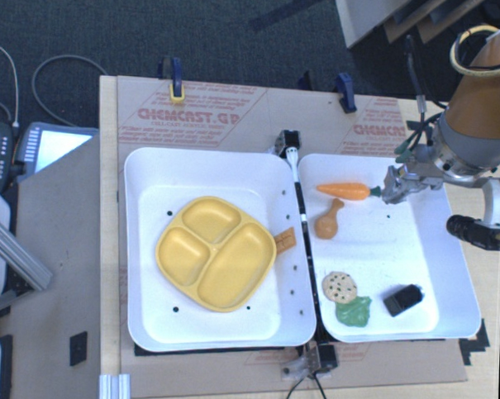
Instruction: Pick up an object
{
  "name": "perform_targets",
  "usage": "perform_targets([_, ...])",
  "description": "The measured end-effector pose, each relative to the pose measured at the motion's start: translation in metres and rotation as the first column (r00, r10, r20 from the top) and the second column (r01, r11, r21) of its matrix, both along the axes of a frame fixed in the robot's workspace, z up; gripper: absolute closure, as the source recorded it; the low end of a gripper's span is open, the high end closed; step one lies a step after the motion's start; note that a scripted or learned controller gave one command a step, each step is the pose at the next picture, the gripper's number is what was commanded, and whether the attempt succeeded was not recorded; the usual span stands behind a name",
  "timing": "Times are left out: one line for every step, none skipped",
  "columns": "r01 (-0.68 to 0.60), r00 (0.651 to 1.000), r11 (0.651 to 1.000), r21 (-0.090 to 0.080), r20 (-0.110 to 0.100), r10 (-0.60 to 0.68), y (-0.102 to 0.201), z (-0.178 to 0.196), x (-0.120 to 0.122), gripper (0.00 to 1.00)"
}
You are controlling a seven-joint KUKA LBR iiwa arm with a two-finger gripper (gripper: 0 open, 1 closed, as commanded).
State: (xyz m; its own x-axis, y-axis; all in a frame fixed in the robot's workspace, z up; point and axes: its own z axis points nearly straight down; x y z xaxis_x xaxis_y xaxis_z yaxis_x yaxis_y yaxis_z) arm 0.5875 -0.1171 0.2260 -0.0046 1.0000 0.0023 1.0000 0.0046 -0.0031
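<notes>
The right bin (445, 269) holds an orange carrot (343, 190) at its far left, lying crosswise with its green tip pointing right. Just below the carrot lies a tan drumstick (328, 221). Near the front are a chocolate-chip cookie (340, 286), a green leafy piece (353, 311) and a black block (404, 300). My gripper (395, 189) is low over the far part of the right bin, right beside the carrot's green tip. Nothing can be seen held in it.
The left bin (143, 190) contains a yellow three-compartment plate (217, 253) and a small brown piece (285, 240) by the divider. The grey arm with its orange band (478, 97) comes in over the right bin's far right corner. Clamps stand at the bench's far edge.
</notes>
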Motion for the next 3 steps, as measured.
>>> perform_targets([-0.001, 1.000, 1.000, 0.001, 0.000, 0.001, 0.057, -0.006, -0.016, 1.00])
perform_targets([0.000, 1.000, 1.000, -0.001, 0.000, 0.000, 0.110, -0.013, -0.028, 1.00])
perform_targets([-0.003, 1.000, 1.000, 0.000, 0.005, 0.003, 0.168, 0.001, -0.026, 1.00])
